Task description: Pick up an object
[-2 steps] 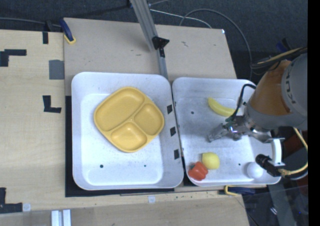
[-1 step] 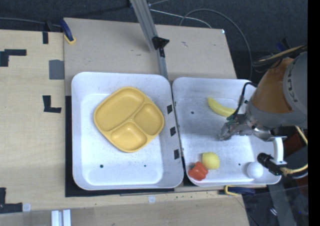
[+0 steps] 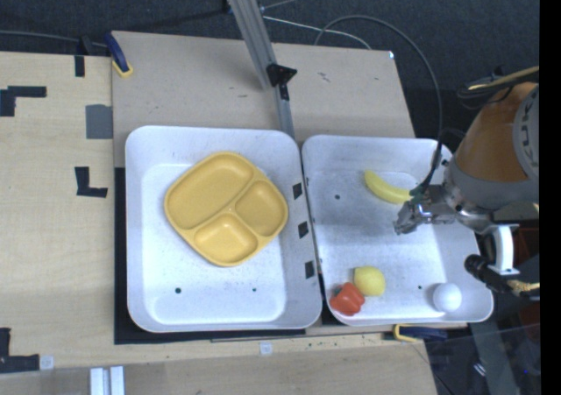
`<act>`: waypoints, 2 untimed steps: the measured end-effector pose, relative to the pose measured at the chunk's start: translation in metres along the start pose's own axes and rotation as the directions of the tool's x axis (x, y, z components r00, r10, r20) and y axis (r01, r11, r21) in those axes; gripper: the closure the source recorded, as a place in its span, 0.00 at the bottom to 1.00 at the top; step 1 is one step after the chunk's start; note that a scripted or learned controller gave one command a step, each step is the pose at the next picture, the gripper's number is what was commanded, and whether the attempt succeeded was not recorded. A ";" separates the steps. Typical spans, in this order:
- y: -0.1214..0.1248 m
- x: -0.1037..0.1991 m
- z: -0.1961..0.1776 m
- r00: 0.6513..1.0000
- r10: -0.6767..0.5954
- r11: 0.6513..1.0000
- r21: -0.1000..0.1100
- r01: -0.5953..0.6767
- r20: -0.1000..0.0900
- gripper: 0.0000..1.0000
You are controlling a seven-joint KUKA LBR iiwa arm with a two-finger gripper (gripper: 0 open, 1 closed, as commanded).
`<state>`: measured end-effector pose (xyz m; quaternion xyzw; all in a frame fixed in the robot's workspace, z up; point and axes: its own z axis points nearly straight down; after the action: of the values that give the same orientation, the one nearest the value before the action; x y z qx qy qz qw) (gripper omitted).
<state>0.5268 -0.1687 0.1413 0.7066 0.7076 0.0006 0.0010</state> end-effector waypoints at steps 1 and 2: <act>-0.001 0.006 -0.043 1.000 -0.001 1.000 0.000 0.001 0.000 1.00; -0.002 0.002 -0.106 1.000 0.000 1.000 -0.003 0.000 0.002 1.00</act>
<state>0.5244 -0.1666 0.2472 0.7065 0.7077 0.0012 0.0027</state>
